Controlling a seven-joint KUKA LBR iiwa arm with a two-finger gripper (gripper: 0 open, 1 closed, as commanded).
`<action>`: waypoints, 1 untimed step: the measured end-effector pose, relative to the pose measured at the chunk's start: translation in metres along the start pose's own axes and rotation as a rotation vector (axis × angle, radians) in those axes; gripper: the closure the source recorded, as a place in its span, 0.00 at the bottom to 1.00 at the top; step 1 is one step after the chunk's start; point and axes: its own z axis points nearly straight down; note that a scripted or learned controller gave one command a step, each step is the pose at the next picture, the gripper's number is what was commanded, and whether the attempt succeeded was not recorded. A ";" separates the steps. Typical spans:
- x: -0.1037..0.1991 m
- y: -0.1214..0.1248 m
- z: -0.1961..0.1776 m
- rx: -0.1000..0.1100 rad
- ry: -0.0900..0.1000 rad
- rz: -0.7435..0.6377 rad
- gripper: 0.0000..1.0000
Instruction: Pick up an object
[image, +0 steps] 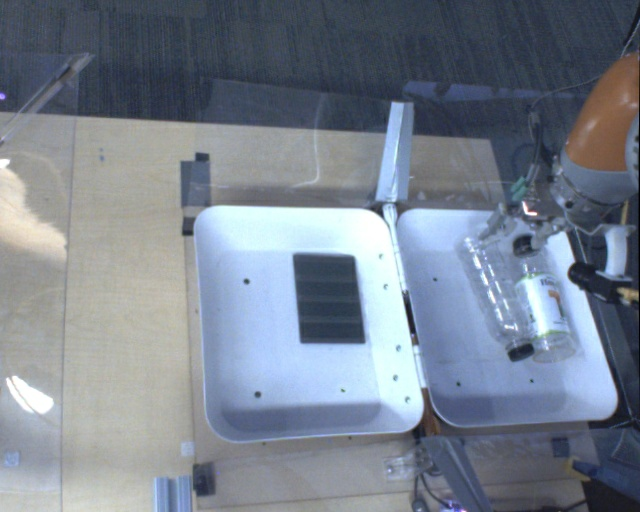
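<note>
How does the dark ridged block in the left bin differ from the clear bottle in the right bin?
The dark ridged block is opaque and nearly black; the clear bottle is see-through, with a white label and a dark cap. The block is flat and rectangular; the bottle is rounded and long. The block lies alone in the left bin, far from the arm; the bottle lies in the right bin, just below the gripper. Both rest on a white bin floor.

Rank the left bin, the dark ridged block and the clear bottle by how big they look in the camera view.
1. Left bin, by far the largest.
2. Dark ridged block.
3. Clear bottle, looking somewhat smaller than the block, though its transparent outline is hard to trace.
</note>
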 end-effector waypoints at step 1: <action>0.012 -0.016 0.106 -0.007 -0.001 -0.063 0.00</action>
